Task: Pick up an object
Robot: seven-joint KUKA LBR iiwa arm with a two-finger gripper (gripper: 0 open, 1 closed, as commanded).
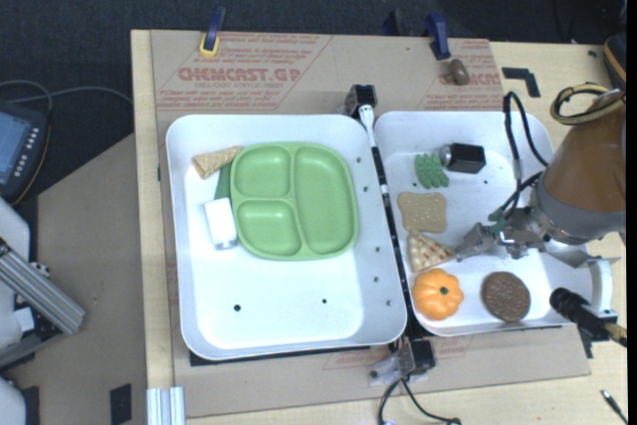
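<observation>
Nearest you, the orange pumpkin (438, 294) and brown cookie (506, 296) sit along the right bin's (398, 129) front edge. Your gripper (485, 239) hovers just above them, holding nothing; a descent between them could nudge both aside.

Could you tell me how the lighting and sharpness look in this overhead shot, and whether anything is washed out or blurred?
Camera view: lighting is even and soft, with faint shadows under the green plate; the left bin is bright white, close to washed out on its floor; the pumpkin and the brown cookie read clearly; the gripper is soft and small, so its state is unclear.
</observation>
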